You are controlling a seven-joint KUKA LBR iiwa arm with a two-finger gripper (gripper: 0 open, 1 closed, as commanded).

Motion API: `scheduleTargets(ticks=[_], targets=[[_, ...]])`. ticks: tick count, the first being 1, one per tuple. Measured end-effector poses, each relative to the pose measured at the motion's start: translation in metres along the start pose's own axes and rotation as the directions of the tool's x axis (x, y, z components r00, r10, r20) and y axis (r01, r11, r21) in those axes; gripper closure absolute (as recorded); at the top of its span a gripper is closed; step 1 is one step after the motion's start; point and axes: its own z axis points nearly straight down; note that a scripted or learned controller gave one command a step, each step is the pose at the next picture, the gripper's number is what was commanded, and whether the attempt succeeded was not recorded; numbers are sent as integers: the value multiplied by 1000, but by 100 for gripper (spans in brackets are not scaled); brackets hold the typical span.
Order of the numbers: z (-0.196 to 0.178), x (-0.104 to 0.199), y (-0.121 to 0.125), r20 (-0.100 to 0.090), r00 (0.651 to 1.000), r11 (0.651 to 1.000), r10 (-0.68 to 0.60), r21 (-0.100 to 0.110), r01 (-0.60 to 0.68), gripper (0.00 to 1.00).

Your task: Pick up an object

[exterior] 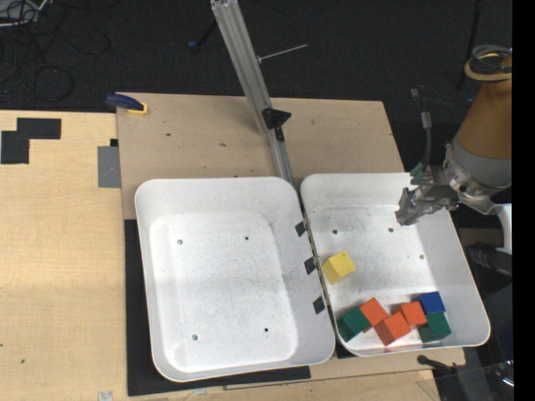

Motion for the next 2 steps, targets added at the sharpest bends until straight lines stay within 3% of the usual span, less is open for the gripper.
scheduleTargets(ticks=[2], targets=[[17,91,31,0,1000,1000,1,2,-1,100]])
